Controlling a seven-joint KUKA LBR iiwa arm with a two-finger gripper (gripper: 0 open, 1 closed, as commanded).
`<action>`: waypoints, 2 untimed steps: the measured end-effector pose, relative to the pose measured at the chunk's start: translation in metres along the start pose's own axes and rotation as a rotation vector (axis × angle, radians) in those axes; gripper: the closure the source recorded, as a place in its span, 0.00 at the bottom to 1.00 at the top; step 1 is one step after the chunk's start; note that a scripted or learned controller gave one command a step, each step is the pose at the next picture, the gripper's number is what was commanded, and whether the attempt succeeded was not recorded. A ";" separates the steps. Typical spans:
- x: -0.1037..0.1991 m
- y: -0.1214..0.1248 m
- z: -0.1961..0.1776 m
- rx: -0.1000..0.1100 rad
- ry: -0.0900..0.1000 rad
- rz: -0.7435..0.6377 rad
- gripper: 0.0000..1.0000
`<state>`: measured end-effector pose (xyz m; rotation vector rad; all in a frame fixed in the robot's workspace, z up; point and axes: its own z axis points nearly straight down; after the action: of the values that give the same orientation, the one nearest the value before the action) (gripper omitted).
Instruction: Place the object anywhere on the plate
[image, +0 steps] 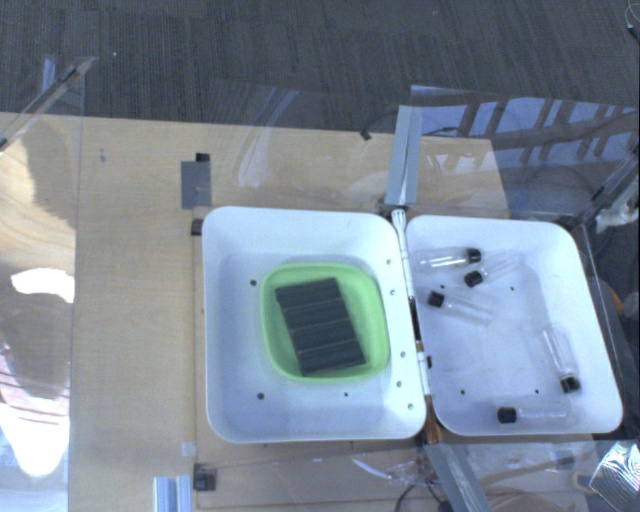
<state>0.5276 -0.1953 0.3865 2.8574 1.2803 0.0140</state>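
White bins (225, 420) on wood bench (130, 300)

Several clear black-capped vials (446, 260) are lying scattered in the right-hand white bin (510, 345), which is sitting against the left-hand bin (230, 330) on the wooden bench (130, 300).

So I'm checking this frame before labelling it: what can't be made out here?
- Clear vials in the right bin, camera view: their see-through bodies blend into the white floor, so the exact count and outlines are uncertain; mostly the black caps stand out.
- Dark ridged block on the green plate: too small to tell its material or what it is.
- Bench: glare and reflections wash out its left side.
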 end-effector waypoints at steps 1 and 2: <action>-0.027 -0.027 -0.051 -0.001 0.000 0.096 0.00; -0.029 -0.026 -0.050 0.002 -0.002 0.226 0.00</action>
<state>0.4886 -0.1991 0.4361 2.9855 0.9502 0.0125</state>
